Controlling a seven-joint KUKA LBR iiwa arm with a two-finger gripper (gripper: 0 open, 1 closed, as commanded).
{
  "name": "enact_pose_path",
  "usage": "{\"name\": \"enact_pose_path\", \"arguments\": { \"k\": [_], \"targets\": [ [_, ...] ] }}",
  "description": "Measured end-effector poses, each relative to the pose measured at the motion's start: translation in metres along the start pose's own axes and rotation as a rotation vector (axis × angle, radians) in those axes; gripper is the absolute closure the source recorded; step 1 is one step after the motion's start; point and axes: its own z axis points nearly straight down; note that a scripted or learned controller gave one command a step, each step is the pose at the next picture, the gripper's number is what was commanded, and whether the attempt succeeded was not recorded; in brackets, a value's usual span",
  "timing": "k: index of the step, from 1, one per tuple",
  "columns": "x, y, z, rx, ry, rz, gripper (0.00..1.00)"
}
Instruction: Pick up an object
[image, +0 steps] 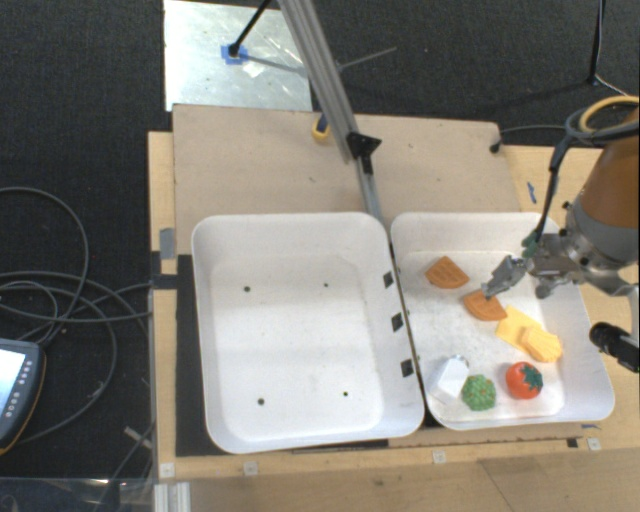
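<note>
The right bin (590, 400) holds several toy foods: an orange wedge (447, 272), a flat orange slice (485, 307), a yellow piece (530, 337), a red tomato (523, 380), a green broccoli (479, 392) and a small white block (452, 375). My gripper (518, 290) hangs over the middle of this bin, open, fingers spread. Its left fingertip (493, 290) is at the upper edge of the orange slice; the yellow piece lies just below the gap. Nothing is between the fingers.
The left bin (215, 300) sits beside the right one, sharing a raised wall with black clips (397, 322). A slanted metal pole (335, 90) crosses the back of the bench. Cables lie on the floor at the left.
</note>
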Motion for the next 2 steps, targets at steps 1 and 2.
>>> {"name": "enact_pose_path", "arguments": {
  "k": [1,2],
  "targets": [
    [0.001,0.003,0.062,0.002,0.000,0.001,0.00],
    [0.009,0.002,0.123,0.001,0.001,0.001,0.00]
  ]
}}
